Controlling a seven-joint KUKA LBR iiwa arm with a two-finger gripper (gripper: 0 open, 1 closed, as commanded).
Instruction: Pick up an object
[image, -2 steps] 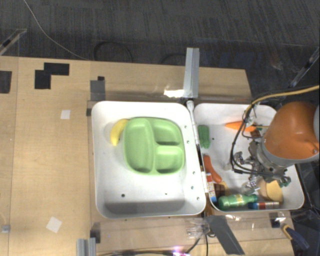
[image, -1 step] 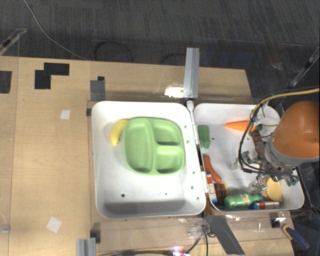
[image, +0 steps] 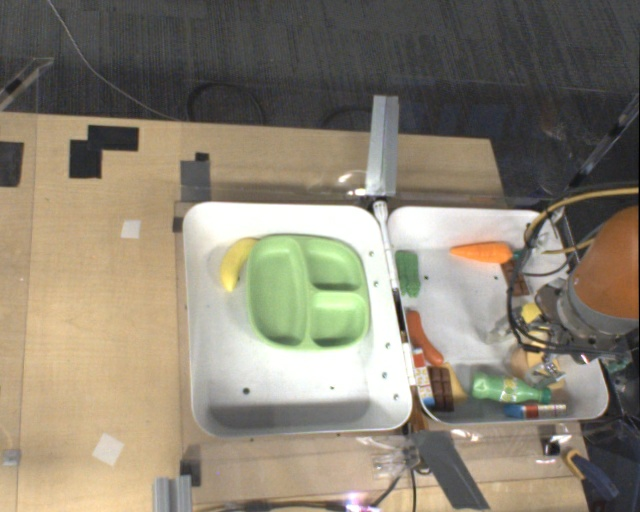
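Over the right bin, arm's hand low among clutter, grip state unclear, green bottle nearby

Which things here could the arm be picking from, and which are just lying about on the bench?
Candidates for the pick:
- carrot, right bin
- green block, right bin
- green bottle, right bin
- orange-red piece, right bin
- banana, left bin
- green divided tray, left bin

Just lying about:
- black patches on the bench top
- pale squares on the bench top
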